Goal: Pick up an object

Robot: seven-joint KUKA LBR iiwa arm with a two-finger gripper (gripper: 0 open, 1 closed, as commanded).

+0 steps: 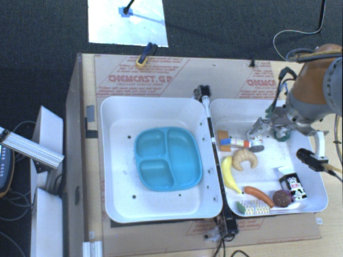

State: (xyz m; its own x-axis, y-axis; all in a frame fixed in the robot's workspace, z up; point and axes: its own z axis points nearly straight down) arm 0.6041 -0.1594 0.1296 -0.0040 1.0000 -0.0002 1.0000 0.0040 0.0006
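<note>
My gripper (258, 134) hangs over the upper middle of the right bin (308, 167), on the grey arm with the orange band (317, 83) that comes in from the right. Just left of it lies a small white tube with a red band (234, 142), next to an orange block (223, 136). A croissant (245, 158) rests directly below the gripper. Nothing shows as held.
Lower in the right bin lie a banana (229, 174), an orange carrot (259, 194), a brown ball (282, 198), a black-and-white carton (292, 184) and a striped packet (252, 208). The left bin (120, 116) holds a blue compartment plate (168, 158).
</note>
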